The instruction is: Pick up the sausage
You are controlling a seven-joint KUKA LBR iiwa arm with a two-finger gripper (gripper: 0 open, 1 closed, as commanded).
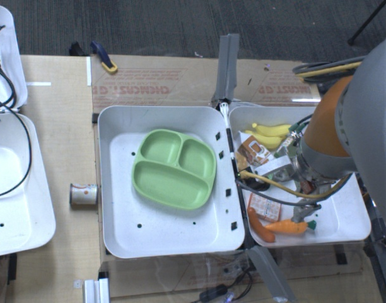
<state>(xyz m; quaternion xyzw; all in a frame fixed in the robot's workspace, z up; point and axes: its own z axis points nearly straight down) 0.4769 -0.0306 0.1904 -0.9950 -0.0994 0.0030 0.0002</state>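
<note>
The sausage (pixel 258 227), a short reddish-orange piece, lies at the front left of the right bin (pixel 350 229), touching an orange carrot (pixel 289 228) with a green tip. My gripper (pixel 301 208) hangs low over the middle of that bin, just above the carrot and to the right of the sausage. The arm's grey body and orange band hide most of it. I see nothing held in it.
Yellow bananas (pixel 270 131) and a brown-and-white packet (pixel 255 151) lie at the back of the right bin. A cable loops over that bin's left part. The left bin (pixel 117 226) holds a green divided plate (pixel 174 168). A small can (pixel 84 194) lies on the bench, left.
</note>
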